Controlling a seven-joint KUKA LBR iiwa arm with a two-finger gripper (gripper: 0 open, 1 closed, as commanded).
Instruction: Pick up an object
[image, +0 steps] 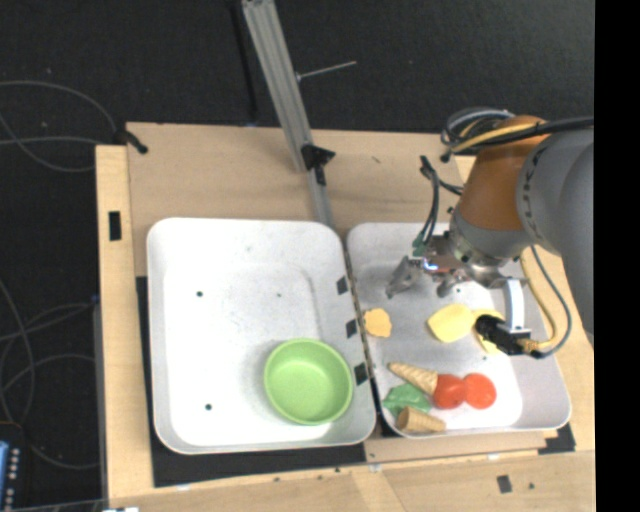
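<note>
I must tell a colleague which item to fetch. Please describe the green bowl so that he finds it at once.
Look at the left white bin of the two. The green bowl sits near its front right corner. It is round, hollow and light green, far larger than the small toy foods in the right bin.

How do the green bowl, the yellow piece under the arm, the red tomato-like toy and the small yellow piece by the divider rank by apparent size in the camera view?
1. green bowl
2. red tomato-like toy and yellow piece under the arm: they look about alike, so unranked
3. small yellow piece by the divider
</note>
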